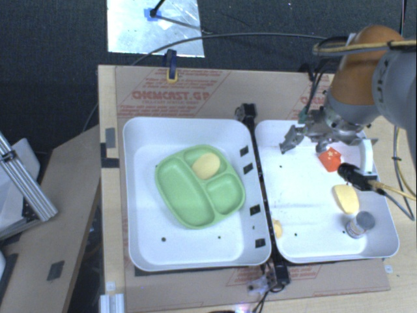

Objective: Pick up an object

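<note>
- Tool (311,137) is positioned over the upper part of the right bin (306,240), carried by the grey arm (365,77) that enters from the right of the camera view.
- Whether the tool is open or closed cannot be told; nothing is seen held in it.
- An orange block (330,159) is located in the right bin, just beside the tool on its right side.
- A yellow, rounded item (346,198) is located lower in the right bin, near its right wall.
- A small grey cylinder (359,225) is placed just below the yellow item, near the bin's lower right corner.
- A small yellow piece (277,229) is seen at the left wall of the right bin, near its lower edge.
- A green divided plate (186,197) is set in the left bin (150,142).
- A pale yellow, egg-shaped item (206,165) is held in the plate's upper compartment.
- Both bins are seated side by side on the worktop (195,90), touching along their inner walls.
</note>
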Tool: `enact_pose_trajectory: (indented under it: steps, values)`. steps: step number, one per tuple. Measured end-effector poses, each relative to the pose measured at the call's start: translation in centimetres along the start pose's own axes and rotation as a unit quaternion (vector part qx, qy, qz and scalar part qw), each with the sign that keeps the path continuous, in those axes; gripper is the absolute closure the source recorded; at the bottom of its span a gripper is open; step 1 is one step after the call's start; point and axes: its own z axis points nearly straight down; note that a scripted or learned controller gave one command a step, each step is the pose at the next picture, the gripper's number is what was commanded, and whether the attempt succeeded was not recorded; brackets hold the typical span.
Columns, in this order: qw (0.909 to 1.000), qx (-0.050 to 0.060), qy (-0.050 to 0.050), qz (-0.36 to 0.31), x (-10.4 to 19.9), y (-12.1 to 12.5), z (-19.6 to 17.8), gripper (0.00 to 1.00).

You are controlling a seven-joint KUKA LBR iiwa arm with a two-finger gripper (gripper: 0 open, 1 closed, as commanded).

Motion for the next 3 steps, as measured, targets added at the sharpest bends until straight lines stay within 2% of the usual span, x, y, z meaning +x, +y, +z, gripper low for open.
enact_pose_trajectory:
  steps: [1,3]
  values:
    - [1.0000,-0.006,-0.001,-0.001,0.0,0.3,-0.7,0.00]
    - [1.0000,-0.005,-0.001,0.000,0.0,1.3,9.8,0.00]
